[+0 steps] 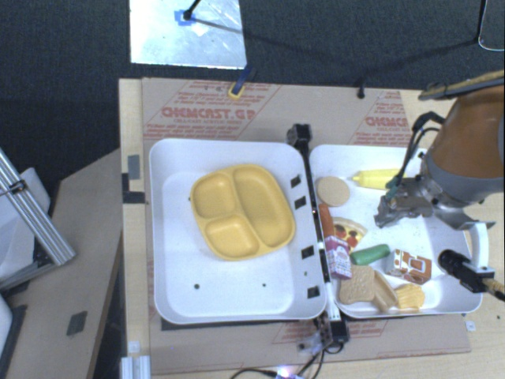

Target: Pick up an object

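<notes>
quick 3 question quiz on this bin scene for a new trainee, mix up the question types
1. True or false: the yellow divided tray lies in the right bin.
2. Which item lies nearest the gripper? A) green pickle B) toast slice C) round cookie
3. Fill in: the tray has ___ compartments.

Key
1. False; it lies in the left bin.
2. A; the pickle lies just below the gripper in the camera view.
3. Three.
</notes>
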